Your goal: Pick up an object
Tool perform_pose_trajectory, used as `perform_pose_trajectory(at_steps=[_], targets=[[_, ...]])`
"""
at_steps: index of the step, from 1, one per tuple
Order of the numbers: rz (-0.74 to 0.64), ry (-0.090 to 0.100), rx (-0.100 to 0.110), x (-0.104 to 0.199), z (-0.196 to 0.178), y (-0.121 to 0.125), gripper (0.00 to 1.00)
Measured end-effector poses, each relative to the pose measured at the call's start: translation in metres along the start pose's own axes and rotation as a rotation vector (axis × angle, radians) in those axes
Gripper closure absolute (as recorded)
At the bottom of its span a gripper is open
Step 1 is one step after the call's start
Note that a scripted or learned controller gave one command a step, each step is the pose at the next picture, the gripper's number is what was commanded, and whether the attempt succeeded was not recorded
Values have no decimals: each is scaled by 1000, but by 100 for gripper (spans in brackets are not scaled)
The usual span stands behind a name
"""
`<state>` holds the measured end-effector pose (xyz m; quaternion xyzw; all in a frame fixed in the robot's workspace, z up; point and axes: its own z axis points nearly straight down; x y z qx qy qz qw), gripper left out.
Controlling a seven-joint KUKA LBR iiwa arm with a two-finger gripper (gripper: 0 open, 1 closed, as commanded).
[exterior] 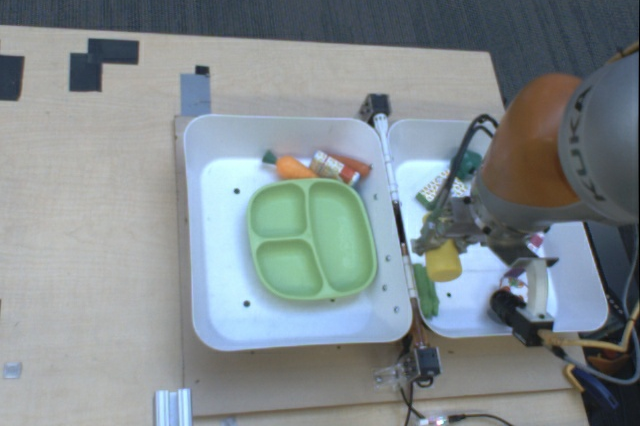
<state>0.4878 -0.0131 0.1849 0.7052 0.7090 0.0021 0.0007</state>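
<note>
My gripper hangs low over the left part of the right bin, under the grey arm with its orange band. A yellow object lies directly below and against the gripper's tip; whether it is gripped is hidden. A green pepper-like piece lies just in front of it by the bin's left wall. A black-and-white checkered item and a dark green object lie behind the gripper.
The left bin holds a light green divided plate, with an orange carrot and a small red-and-white packet behind it. The wall between the bins runs close to the gripper's left.
</note>
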Motion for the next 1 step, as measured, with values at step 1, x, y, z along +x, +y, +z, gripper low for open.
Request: perform_pose_trajectory(at_steps=[1], targets=[[1, -1, 2, 63, 1, 36, 100]])
